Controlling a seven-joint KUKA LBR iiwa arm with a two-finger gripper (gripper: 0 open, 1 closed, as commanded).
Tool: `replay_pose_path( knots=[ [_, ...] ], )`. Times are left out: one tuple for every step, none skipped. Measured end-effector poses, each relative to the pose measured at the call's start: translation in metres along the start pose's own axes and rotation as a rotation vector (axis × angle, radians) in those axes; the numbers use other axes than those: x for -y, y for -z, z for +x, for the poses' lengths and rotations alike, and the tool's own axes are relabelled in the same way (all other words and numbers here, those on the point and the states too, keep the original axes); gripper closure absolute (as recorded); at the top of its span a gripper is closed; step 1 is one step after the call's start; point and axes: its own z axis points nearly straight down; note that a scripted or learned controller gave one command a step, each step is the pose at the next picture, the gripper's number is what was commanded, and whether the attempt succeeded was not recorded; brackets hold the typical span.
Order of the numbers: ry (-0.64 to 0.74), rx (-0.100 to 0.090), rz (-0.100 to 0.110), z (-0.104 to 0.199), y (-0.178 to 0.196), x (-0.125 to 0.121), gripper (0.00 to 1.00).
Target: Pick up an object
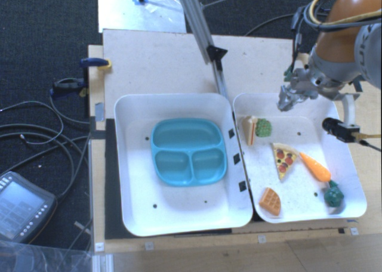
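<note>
1. Overhead, the grey arm (pixel 349 32) with its orange band reaches in from the right, its gripper (pixel 288 101) hanging above the far edge of the right bin (pixel 352 163); whether the jaws are spread or pressed together cannot be told from this angle, and nothing shows between them.
2. Below, the right bin holds five toy foods: a sandwich half (pixel 249 129) touching a green broccoli piece (pixel 263 127) near the bin's left wall, a pizza slice (pixel 284 159) at centre, an orange carrot (pixel 315 167) just beside it, a waffle (pixel 270 201) near the front edge, and a dark green vegetable (pixel 333 195) in the front right corner.
3. Alongside, the left bin (pixel 134 169) carries a blue divided plate (pixel 188 150) with three compartments.
4. Both bins rest side by side on the pale tabletop (pixel 161 62), cables and a handheld controller (pixel 21 205) lying on the dark floor to the left.
</note>
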Motion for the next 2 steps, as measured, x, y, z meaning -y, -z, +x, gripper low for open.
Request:
replay_pose_path(
  knots=[
    [0.000,0.000,-0.001,0.051,-0.001,-0.005,1.00],
    [-0.001,0.000,0.000,0.100,0.002,0.006,1.00]
  ],
)
